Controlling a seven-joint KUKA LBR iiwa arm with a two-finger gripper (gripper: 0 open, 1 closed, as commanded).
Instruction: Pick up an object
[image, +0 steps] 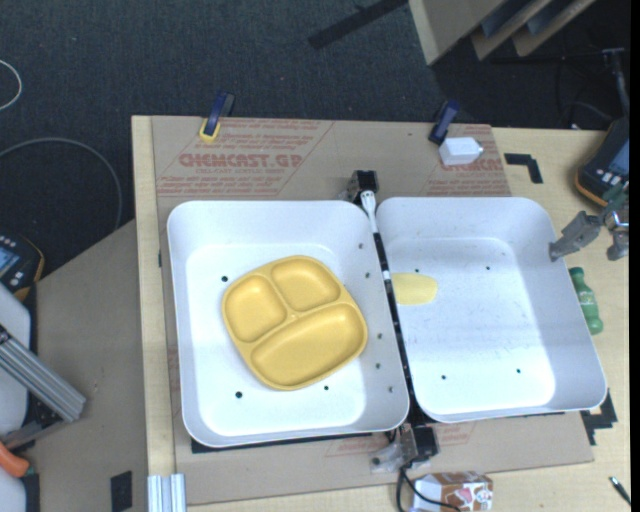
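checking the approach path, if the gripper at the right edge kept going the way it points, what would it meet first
The two-finger gripper points down and to the view's left, over the right shallow white bin's right rim. Going on, it would probably meet that bin's bare floor first, well short of the small pale yellow piece; height is unclear.

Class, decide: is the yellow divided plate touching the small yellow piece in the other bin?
Apart. Camera view shows the plate in the left bin, the small yellow piece in the right bin.

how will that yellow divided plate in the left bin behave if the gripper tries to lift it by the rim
The yellow divided plate looks like moulded plastic, so probably stiff and light. It is wide and shallow, so a grip on one rim would likely let it tilt. Its glossy surface may be slippery. It lies flat in the left bin, unlikely to roll.
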